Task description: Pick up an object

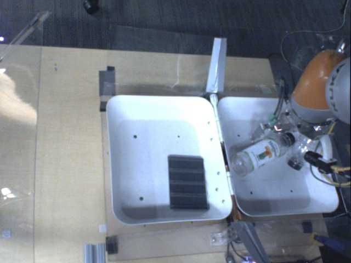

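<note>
bottle (256, 155) lies tilted in right bin (285, 201); pincer (293, 147) just beside

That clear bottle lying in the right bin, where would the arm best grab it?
Probably across the middle of the clear bottle, coming straight down from above. It lies on its side, slanted, so its round body offers two opposite flanks; the tool sits at its upper end.

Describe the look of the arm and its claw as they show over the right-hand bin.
The arm is grey with a rounded orange band above the wrist. Thin dark cables loop around it, and one with a yellow-orange end trails near the right bin's edge. The claw is a small cluster of metallic, dark and pale parts; finer detail is too blurred to tell.
</note>
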Action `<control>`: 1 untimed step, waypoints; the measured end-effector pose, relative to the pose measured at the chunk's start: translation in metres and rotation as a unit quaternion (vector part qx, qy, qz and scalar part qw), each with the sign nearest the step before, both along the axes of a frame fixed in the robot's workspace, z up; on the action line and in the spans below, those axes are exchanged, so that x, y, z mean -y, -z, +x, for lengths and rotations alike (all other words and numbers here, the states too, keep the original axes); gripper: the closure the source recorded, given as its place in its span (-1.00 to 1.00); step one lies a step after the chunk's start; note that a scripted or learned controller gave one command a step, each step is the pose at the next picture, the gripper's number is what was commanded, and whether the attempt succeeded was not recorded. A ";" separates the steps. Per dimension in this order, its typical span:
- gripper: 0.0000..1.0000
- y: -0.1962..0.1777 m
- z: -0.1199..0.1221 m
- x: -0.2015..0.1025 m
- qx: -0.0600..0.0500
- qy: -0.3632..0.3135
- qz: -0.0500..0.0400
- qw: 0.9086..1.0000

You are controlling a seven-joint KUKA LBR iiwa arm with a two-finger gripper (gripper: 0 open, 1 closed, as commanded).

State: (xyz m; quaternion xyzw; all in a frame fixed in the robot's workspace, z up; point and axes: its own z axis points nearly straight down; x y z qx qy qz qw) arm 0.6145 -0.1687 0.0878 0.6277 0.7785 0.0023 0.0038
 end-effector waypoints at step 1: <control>-1.00 -0.001 -0.024 -0.012 0.002 -0.103 -0.001 0.995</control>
